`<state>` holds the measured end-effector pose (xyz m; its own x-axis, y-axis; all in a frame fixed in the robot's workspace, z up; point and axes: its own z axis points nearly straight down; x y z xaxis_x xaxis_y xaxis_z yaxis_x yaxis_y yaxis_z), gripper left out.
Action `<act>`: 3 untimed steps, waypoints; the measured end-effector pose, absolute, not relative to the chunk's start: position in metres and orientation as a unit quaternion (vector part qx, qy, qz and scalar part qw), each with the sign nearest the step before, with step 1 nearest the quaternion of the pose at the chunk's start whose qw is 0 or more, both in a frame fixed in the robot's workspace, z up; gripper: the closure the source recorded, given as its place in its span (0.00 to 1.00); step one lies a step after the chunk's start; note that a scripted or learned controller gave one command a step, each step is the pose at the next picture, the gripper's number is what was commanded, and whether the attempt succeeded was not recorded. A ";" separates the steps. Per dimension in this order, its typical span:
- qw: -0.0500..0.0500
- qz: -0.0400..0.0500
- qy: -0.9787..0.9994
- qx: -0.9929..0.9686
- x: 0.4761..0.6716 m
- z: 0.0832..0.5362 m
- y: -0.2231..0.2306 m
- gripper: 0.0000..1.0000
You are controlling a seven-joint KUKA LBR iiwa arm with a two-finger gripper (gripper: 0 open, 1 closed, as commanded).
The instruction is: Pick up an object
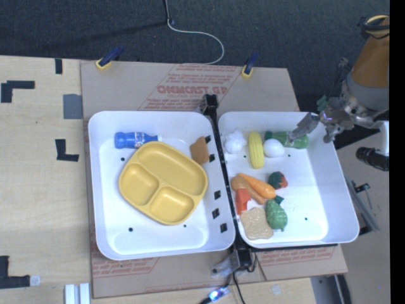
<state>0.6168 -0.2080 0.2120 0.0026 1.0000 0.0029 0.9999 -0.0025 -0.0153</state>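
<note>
My gripper (316, 132) hangs over the far right corner of the right bin (329, 189), open, with nothing between its fingers. Its left finger (302, 128) ends just above a green toy vegetable (286, 139). Beside that lie a white egg (273, 147), a yellow corn cob (255, 149) and a white garlic-like piece (235, 142). Nearer the front are a carrot (256, 185), a small red and green piece (277, 181), a red pepper (243, 199), a bread slice (256, 223) and a green broccoli (276, 214).
The left bin (107, 227) holds a yellow divided plate (163, 181), a blue bottle (134, 139) and a brown piece (200, 149) against the shared wall. The bins rest on cardboard (183, 84) clipped to the bench.
</note>
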 end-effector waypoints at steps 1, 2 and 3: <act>0.001 0.001 -0.708 -0.707 0.620 0.221 -0.207 0.00; 0.003 0.002 -0.707 -0.707 0.612 0.159 -0.209 0.00; 0.002 0.002 -0.708 -0.707 0.609 0.112 -0.214 0.00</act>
